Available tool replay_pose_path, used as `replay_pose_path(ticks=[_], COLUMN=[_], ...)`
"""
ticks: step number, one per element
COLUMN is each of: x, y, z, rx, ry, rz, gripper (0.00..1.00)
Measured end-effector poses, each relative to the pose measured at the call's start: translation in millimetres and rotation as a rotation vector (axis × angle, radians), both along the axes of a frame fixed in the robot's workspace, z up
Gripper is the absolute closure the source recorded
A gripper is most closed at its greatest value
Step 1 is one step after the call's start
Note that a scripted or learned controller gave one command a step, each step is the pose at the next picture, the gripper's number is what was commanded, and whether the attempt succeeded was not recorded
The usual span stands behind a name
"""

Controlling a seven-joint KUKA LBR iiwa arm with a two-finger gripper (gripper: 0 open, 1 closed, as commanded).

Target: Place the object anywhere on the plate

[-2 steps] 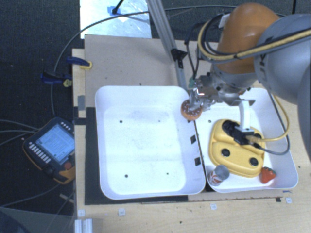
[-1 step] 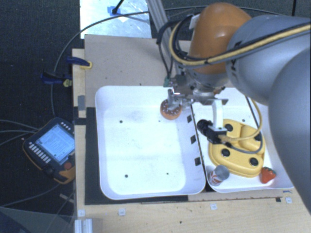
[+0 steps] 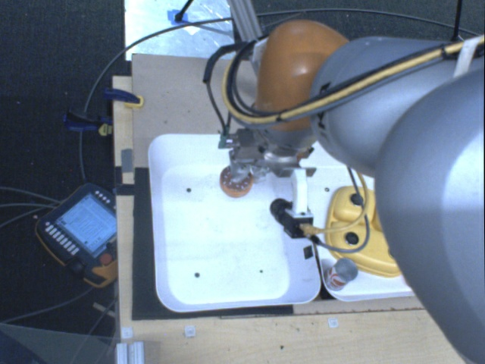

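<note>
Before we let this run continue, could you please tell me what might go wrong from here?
1. The small round brown object lies in the left white bin, under the hand; whether it is gripped is unclear, so a lift may leave it behind.
2. The yellow plate sits partly beneath the arm, which could knock it.

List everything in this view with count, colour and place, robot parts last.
Left bin: one, white, centre of the bench.
Right bin: one, white, beside it, mostly under the arm.
Round object: one, brown, upper part of the left bin, just under the hand.
Yellow object: one, yellow, in the right bin.
Small cup-like item: one, grey, right bin's near corner.
Pendant: one, black and orange, left of the bench.
Arm: one, grey with orange band, from the right.
Hand: one, dark, over the left bin.
</note>
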State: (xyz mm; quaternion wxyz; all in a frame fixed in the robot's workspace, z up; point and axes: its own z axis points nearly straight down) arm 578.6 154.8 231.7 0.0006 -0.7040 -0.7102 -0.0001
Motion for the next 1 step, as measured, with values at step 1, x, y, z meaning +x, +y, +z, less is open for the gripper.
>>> replay_pose_path(ticks=[1], x=[0.5], y=[-2.7], z=[0.9], rx=[0.0], ry=[-0.001], rz=[-0.005], gripper=[0.0])
